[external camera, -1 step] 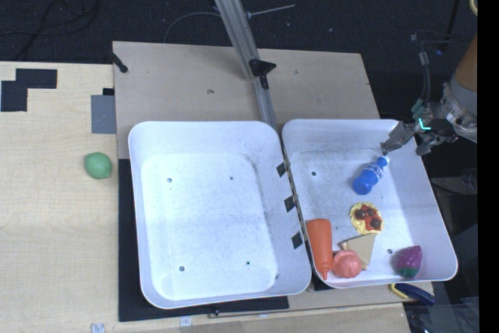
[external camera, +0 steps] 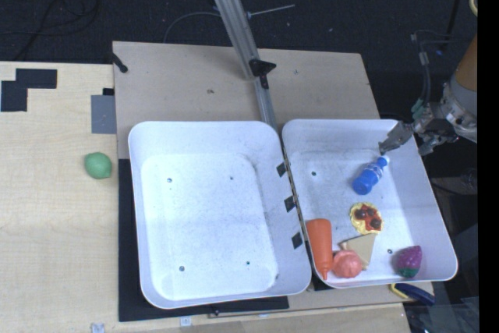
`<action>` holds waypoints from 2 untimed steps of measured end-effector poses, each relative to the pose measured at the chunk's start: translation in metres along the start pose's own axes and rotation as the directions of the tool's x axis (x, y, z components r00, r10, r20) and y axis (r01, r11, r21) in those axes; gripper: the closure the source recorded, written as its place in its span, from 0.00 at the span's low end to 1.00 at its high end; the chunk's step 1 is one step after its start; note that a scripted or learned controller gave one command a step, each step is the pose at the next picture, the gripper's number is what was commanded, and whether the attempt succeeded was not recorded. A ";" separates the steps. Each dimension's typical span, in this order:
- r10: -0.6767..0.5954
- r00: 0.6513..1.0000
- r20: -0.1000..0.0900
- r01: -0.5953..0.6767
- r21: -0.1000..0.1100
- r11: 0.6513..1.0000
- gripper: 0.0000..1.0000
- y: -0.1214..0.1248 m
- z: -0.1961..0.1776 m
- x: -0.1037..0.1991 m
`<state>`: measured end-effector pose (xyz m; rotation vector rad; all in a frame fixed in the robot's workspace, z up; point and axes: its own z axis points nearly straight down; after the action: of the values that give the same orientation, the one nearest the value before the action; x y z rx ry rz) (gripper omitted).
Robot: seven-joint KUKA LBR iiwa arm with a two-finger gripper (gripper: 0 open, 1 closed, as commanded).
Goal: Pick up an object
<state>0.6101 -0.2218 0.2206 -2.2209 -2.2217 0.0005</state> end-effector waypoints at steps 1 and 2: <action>-0.001 1.000 -0.001 0.001 0.003 1.000 0.00 0.002 0.043 0.003; 0.000 1.000 -0.001 0.000 0.004 1.000 0.00 0.007 0.101 0.011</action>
<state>0.6171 -0.2110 0.1200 -2.2175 -2.2191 0.0038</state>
